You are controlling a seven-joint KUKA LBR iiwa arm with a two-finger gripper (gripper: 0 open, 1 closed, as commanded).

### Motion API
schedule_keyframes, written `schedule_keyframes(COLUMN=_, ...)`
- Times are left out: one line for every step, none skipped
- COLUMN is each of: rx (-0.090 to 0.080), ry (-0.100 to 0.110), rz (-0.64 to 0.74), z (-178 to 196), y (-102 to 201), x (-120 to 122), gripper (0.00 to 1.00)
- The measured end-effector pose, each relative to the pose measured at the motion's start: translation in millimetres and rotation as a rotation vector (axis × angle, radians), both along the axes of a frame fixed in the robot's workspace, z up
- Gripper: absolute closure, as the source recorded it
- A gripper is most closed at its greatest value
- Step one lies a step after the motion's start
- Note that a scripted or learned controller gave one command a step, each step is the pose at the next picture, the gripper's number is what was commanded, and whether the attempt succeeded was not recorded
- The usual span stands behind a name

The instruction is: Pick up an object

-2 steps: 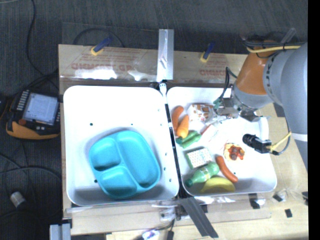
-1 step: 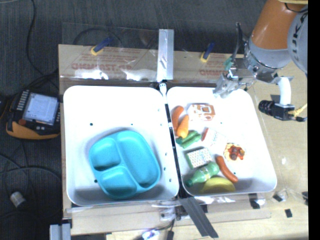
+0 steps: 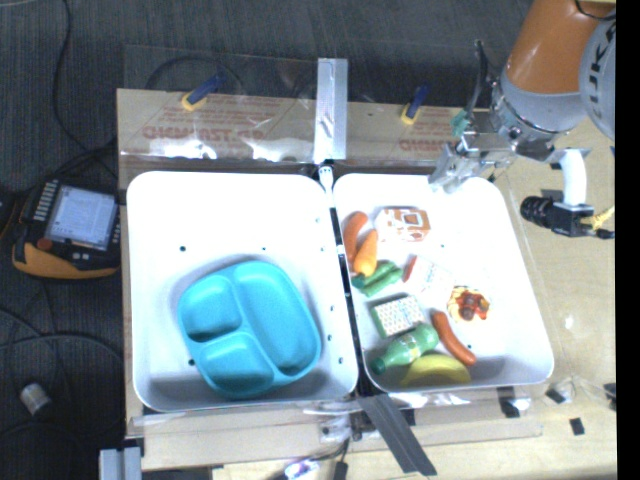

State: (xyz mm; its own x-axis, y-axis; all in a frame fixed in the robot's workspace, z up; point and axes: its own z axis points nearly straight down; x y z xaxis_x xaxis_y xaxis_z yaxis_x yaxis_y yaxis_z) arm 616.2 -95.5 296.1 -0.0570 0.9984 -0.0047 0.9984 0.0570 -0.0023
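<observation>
Over the far right corner of the right bin (image 3: pixel 510 268), the gripper (image 3: pixel 462 168) is hanging above the rim with nothing between its fingers; whether they are parted or closed I cannot tell. The candidates are lying in this bin's middle and near edge: an orange carrot (image 3: pixel 360 243) by the dividing wall, a green pepper (image 3: pixel 380 276), a small box (image 3: pixel 402 223) toward the far side, a yellow banana (image 3: pixel 437 370) and a red sausage (image 3: pixel 455 338) at the near edge. These are looking like light, stiff, smooth plastic toys, likely slippery; the carrot is offering the best hold, across its thick middle. The left bin (image 3: pixel 150 268) is carrying 1 blue tray (image 3: pixel 250 326).
</observation>
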Motion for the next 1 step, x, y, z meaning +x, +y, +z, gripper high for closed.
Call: schedule_keyframes(rx=-0.001, ry=0.0, rz=0.0, z=0.0, y=-0.2, x=0.0, gripper=0.0)
